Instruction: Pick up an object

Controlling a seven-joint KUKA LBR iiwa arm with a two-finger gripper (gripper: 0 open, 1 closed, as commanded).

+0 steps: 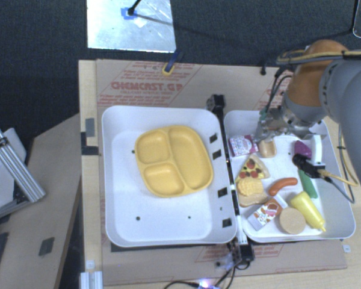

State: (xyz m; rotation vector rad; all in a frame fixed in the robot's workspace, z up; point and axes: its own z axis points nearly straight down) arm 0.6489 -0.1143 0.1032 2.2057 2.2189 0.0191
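My gripper [266, 136] hangs low over the back of the right bin [343, 221], right above a small tan toy piece [266, 147]. Its fingertips are too small and hidden to read. Beside it on the left lies a pink and white packet [242, 144]. In front of it sit a pizza slice [253, 169], a waffle-like round on bread [250, 188], a red sausage [282, 185], a red and white carton [265, 214], a tan disc [292, 221], a yellow bottle [308, 209], a green piece [308, 185] and a purple piece [302, 147].
A yellow three-compartment plate [171, 160] lies in the left bin [120, 221]. A black divider with clips [227, 167] separates the two bins. The grey arm with its orange band [313, 71] reaches in from the upper right.
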